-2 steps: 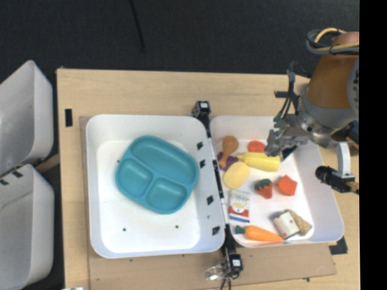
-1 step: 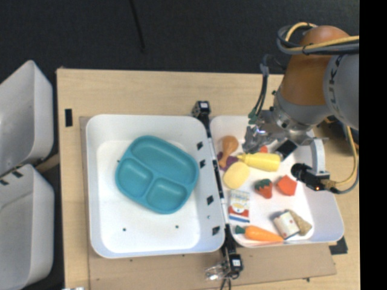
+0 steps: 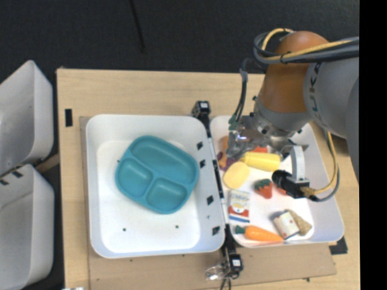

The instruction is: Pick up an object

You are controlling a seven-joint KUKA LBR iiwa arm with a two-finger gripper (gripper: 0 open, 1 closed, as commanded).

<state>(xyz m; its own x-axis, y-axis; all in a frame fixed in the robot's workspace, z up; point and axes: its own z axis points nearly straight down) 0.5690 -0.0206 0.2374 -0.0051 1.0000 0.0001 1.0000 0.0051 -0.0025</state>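
Your two-finger gripper [image 3: 245,139], finger state impossible to tell, sits low in the right white bin [image 3: 326,222] beside the yellow corn-shaped toy [image 3: 262,160]; crowded neighbours risk a deflected, empty grasp.

Glossy teal plastic tray [image 3: 157,174]; wooden bench [image 3: 139,92]

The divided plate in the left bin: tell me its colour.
Teal blue all over; the divided plate shows plainly in the camera view, lying in the left bin.
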